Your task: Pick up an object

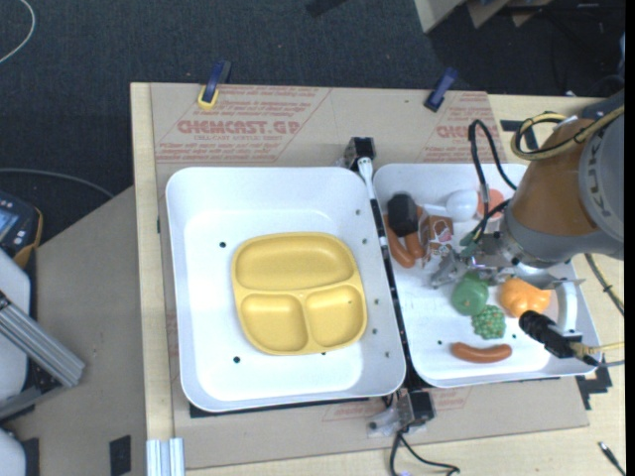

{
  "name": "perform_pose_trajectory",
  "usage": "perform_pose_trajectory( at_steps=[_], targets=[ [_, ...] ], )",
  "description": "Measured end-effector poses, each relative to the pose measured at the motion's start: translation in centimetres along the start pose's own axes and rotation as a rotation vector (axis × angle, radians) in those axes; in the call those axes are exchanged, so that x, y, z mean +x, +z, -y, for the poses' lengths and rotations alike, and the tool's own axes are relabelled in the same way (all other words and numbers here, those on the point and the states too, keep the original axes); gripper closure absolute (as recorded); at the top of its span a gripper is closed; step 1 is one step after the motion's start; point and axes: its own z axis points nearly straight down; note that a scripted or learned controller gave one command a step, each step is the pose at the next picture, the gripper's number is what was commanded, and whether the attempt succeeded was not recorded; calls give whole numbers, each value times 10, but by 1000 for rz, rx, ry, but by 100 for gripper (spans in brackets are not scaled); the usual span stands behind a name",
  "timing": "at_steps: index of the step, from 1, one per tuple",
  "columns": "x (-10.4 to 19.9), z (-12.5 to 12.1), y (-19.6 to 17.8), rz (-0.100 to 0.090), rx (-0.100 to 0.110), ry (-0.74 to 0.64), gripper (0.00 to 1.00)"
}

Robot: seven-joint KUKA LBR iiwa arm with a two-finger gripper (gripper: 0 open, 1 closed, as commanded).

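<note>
Nearest, a toy sausage [481, 352] lying long axis three-to-nine along the right bin [427, 360]'s front. Claw [448, 262] hovering at its twelve o'clock, over clutter; cannot tell its state.

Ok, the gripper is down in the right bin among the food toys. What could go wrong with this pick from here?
1. Crowding: the gripper sits among packed items, with the green pepper, broccoli and orange close by, so it might nudge or catch a neighbour rather than one clean object.
2. The arm covers part of the right bin, so a grasp is hard to confirm from this view.
3. The sausage lies near the bin's front wall and could be pushed against it.
</note>
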Motion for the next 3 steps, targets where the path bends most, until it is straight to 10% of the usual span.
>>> perform_pose_trajectory(
  at_steps=[1, 3],
  targets=[
    [-1, -2, -14, 3, -7, 2, 100],
    [3, 12, -107, 3, -10, -1, 100]
  ],
)
